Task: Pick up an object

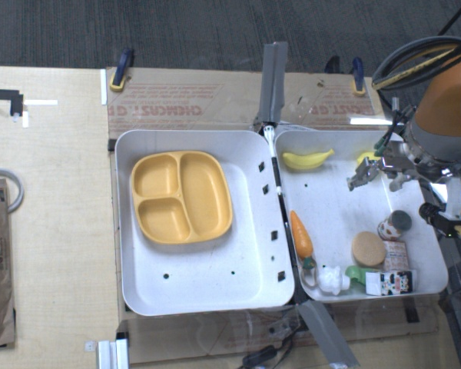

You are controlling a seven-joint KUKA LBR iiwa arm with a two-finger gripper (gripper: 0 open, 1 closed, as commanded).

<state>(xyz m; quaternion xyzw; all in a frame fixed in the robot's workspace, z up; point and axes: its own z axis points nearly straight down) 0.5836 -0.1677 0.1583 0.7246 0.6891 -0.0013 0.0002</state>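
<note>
A curved yellow banana [308,158] lay near the back wall of the right bin [334,206], beside a carrot [300,234], a round wooden disc [368,248] and small cartons [389,281]. The left bin [246,206] on the pale wooden bench [50,206] held a yellow divided plate [182,197]. The gripper [365,174] hovered right of the banana, apart from it, with nothing visibly in it.

Left bin [138,283]: we count one yellow divided plate [182,197]. Right bin [330,206]: banana [307,158], carrot [300,234], round tan disc [368,249], small printed box [389,283], possibly a jar [394,224]. Gripper [366,172] over the right bin's far side.
</note>
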